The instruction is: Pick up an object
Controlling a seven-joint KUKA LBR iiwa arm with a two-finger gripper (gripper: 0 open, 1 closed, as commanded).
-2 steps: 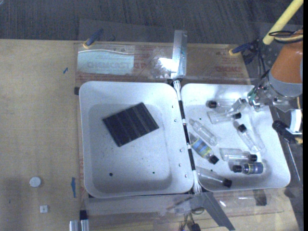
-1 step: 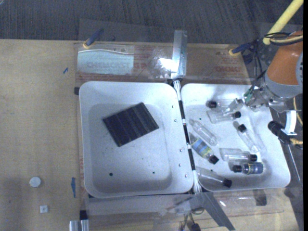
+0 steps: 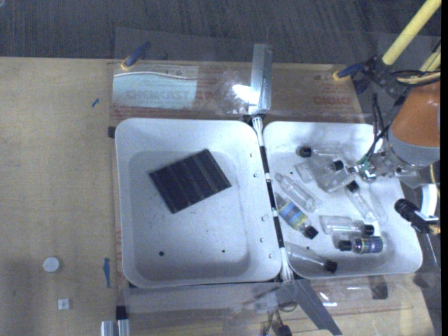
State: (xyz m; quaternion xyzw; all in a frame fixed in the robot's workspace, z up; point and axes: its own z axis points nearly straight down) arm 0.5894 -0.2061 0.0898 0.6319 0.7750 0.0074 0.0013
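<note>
Bench point(image 3: 56, 152) seen from above at a slant. Two shallow white bins sit side by side, rims touching along the middle.

Left bin point(image 3: 133, 187): one dark ribbed rectangular pad point(image 3: 190, 180), lying flat and turned at an angle, in the far half of the floor. A few small dark specks on the floor nearer the front.

Right bin point(image 3: 392, 261): a scatter of small clear vials with black caps (most lie on their sides, several overlapping, so an exact count is not possible). One clear vial point(image 3: 297, 192) lies diagonally close to the shared rim. Just near of it, a vial with a blue and yellow label point(image 3: 292, 214). Along the near rim, a capped vial point(image 3: 312, 257) lies almost level. Toward the near right, a clear capped vial point(image 3: 346, 225) and, just beside it, a small dark bottle with a blue body point(image 3: 365, 244). Another cluster of clear vials point(image 3: 323, 161) sits at the far middle.

The arm point(image 3: 418, 128) comes in from the right, orange band over grey, above the right bin's far right part. The gripper point(image 3: 369, 168) sits low among the vials there; whether it is apart, together or clamped on anything cannot be told from this angle.

Off the bins: a small white disc point(image 3: 50, 264) on the bench at the near left, and a clear plastic sheet point(image 3: 157, 89) clamped beyond the left bin.
</note>
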